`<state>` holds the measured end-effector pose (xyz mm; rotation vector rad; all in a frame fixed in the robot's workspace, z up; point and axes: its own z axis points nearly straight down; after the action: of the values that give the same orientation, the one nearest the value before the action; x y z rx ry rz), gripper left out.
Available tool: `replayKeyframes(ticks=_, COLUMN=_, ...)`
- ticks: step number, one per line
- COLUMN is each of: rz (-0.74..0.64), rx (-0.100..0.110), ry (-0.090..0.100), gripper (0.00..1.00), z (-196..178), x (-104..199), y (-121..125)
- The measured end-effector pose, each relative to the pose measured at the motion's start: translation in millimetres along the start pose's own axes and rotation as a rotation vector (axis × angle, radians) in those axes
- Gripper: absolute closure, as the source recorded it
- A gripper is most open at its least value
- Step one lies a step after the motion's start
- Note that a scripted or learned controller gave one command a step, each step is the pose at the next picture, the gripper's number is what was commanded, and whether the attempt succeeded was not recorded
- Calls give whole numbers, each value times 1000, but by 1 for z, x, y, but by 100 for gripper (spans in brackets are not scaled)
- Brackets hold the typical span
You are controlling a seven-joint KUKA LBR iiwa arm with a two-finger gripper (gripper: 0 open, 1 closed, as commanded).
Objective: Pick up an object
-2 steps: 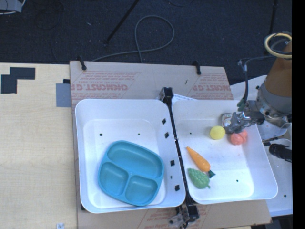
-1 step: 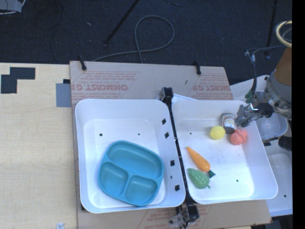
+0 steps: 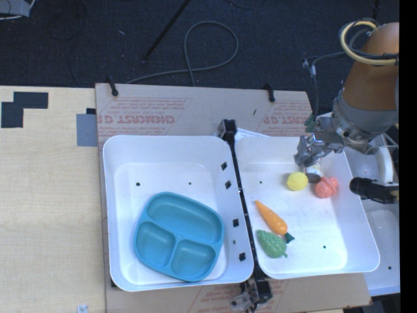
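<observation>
Nothing picked yet: gripper (image 3: 311, 156) hangs just above yellow ball (image 3: 297, 181), fingers' state can't tell, grab left.

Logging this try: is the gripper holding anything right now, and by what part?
Nothing seen held. The gripper sits just above the yellow ball, which rests on the bin floor.

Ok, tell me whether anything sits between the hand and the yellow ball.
Nothing visible does. The hand hangs in the right bin just above and right of the yellow ball. The pink toy lies right of the ball, off that line.
</observation>
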<state>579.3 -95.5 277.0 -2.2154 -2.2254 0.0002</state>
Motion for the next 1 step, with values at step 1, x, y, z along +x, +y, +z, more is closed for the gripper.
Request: replayKeyframes(ticks=1, rz=2, rx=3, ry=0, gripper=100, z=21, x=48, y=19)
